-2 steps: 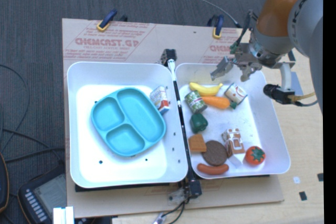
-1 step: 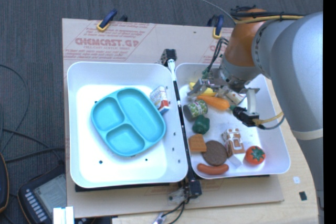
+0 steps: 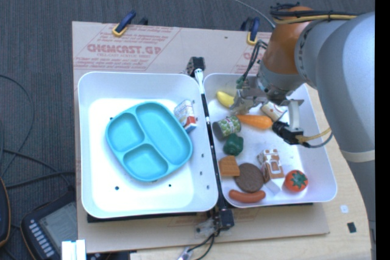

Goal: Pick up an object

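the toy food lies heaped in the right bin (image 3: 320,161). a carrot (image 3: 256,122) lies across the middle of it, orange and pointing left to right, and the gripper (image 3: 247,98) hangs just above and beside the carrot's left end. whether the gripper is closed on anything cannot be told from here, as the wrist covers it.

a yellow banana (image 3: 225,98) sits just left of the gripper, near the bin's upper left corner. below the carrot come a green speckled piece (image 3: 229,126), then a dark green pepper (image 3: 233,144), then an orange wedge (image 3: 229,166). a brown round patty (image 3: 249,177) lies beside the wedge, with a sausage (image 3: 247,196) under it at the bin's near edge. a small brown-and-white block (image 3: 270,163) sits right of the patty, and a tomato (image 3: 295,181) lies toward the lower right corner.

the left bin (image 3: 91,149) holds a blue divided plate (image 3: 148,140), tilted, and a small red-and-white packet (image 3: 186,114) near its upper right rim. both bins rest on a board (image 3: 122,49) printed with red lettering.
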